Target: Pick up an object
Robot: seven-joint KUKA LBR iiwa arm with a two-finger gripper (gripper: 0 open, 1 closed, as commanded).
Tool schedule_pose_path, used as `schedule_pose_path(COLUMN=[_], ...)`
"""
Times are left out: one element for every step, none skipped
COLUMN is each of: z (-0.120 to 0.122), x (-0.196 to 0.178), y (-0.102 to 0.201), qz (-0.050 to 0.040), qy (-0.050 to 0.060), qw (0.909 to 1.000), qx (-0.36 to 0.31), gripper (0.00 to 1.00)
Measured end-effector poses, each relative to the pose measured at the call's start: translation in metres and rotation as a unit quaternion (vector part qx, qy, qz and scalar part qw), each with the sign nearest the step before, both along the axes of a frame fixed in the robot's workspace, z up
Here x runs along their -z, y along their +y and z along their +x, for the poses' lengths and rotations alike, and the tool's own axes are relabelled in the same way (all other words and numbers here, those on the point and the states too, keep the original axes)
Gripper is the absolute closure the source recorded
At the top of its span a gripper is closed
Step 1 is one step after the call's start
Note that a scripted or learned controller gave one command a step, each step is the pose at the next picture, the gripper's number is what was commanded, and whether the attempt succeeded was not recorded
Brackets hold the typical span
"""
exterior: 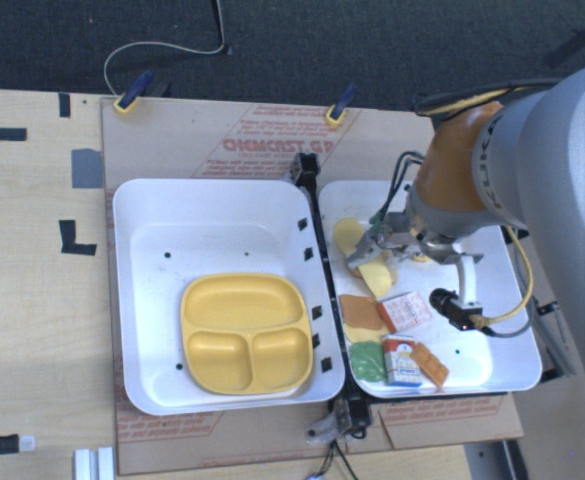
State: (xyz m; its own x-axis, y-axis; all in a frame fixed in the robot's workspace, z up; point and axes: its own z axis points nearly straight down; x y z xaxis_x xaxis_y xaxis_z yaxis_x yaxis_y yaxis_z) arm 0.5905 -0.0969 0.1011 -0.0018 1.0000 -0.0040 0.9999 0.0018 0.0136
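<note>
In the right bin [502, 363] lies a cluster of small items: a round yellow piece [347, 234], a pale yellow block [377, 278], a brown slab [362, 313], a white and red packet [406, 311], a green piece [366, 360], a small printed box [403, 362] and an orange piece [433, 366]. My gripper [375, 251] is low in this bin, between the round yellow piece and the pale yellow block, right against them. The wrist with its orange band [452, 163] rises behind it and hides part of the bin's floor.
The left bin [137, 213] holds a yellow divided plate [247, 333] in its front half. A black divider strip [317, 248] runs between the two bins. A black cable loop [472, 313] hangs off the wrist over the right bin. Brown board [262, 148] lies beneath both bins.
</note>
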Motion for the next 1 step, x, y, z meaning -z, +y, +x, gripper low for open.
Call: schedule_pose_path(z=[-0.0442], x=[-0.0882], y=[0.0843], qz=[0.0036], qy=[0.006], qw=[1.0000], qx=[-0.004], gripper=[1.00])
